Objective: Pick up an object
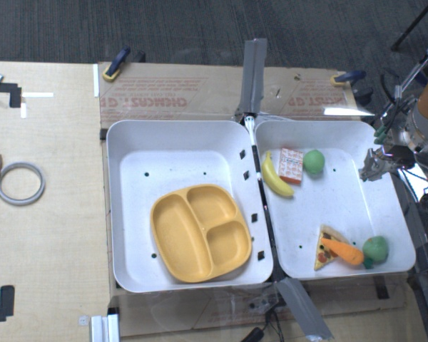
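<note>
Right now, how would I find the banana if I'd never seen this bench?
Look at the right-hand white bin, the one without the yellow tray. Go to its upper left part, beside the divider between the bins. The banana lies there, touching a small red and white box; it is the only long, curved yellow thing in that bin.

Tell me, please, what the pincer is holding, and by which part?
Nothing: the pincer sits at the right bin's edge with no object between its fingers.

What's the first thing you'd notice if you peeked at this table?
The big yellow divided plate in the left bin grabs the eye first. In the right bin, a banana lies beside a small red box and a green ball, with a carrot near the front.
</note>
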`<state>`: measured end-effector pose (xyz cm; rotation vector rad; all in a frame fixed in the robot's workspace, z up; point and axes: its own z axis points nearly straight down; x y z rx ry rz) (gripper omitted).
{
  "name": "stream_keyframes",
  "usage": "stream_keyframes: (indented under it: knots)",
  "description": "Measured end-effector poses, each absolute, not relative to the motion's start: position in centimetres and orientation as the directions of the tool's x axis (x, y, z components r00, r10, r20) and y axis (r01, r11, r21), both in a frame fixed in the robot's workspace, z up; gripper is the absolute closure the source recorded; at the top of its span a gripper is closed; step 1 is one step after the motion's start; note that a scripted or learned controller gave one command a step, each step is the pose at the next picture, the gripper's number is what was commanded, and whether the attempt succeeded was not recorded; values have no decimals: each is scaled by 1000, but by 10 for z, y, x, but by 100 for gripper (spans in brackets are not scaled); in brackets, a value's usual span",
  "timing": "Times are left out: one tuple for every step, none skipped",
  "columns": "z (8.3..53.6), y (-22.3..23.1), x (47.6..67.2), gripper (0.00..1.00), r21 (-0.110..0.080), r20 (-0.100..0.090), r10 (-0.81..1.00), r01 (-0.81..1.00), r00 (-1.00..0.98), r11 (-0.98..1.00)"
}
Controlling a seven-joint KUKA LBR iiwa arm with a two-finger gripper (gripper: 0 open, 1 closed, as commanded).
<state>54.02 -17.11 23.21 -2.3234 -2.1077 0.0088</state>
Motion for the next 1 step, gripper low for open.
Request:
stream_keyframes:
  knots:
    - [253, -53, 625, 100, -6, -5, 946, 946, 325, -325]
